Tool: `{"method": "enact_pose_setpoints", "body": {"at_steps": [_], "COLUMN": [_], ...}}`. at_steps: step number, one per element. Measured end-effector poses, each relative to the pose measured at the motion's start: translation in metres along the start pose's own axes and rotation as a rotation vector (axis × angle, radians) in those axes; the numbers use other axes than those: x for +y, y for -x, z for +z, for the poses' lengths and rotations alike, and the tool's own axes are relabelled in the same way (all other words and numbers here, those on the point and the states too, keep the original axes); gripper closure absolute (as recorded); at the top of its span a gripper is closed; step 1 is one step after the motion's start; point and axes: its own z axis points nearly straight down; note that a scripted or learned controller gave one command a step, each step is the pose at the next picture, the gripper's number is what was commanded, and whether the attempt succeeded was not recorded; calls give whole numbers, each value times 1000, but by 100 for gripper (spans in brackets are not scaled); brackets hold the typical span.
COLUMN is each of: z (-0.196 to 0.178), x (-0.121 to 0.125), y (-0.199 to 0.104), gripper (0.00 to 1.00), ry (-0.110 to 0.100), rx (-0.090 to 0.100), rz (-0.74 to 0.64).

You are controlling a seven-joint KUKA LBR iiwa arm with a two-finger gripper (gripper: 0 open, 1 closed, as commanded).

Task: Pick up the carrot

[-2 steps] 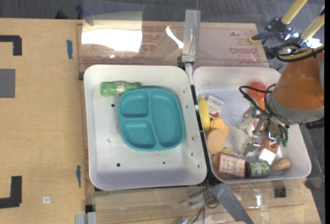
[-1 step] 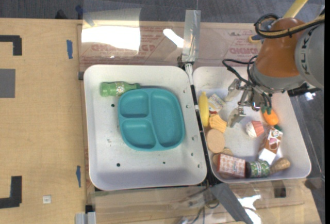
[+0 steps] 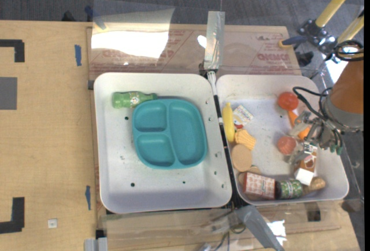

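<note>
On the bench (image 3: pixel 46 128), left bin (image 3: pixel 110 186): teal three-compartment plate (image 3: pixel 169 132) near centre, green bottle (image 3: pixel 132 98) lying just beyond its far-left corner. Right bin (image 3: pixel 263 85): yellow banana (image 3: pixel 228 122) along the left wall, orange waffle-like piece (image 3: pixel 245 140) and tan round disc (image 3: pixel 241 157) below it, sauce bottle (image 3: pixel 272 187) lying along the near wall. Carrot (image 3: pixel 296 126), small and orange, at the right side, just beside the pincer (image 3: pixel 312 139). Pincer low among clutter; finger spread and grip cannot be told.

I count two white bins (image 3: pixel 110 146), one teal divided plate (image 3: pixel 169 132), one green bottle (image 3: pixel 133 98), one banana (image 3: pixel 228 121), one ketchup-style bottle (image 3: pixel 272 187), one carrot (image 3: pixel 302 128), two orange-red round fruits (image 3: pixel 287 100).
</note>
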Motion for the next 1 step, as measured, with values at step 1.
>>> {"method": "enact_pose_setpoints", "body": {"at_steps": [1], "z": [-14], "x": [4], "y": [4], "gripper": [100], "ry": [1], "rx": [-14], "rz": [-7]}}
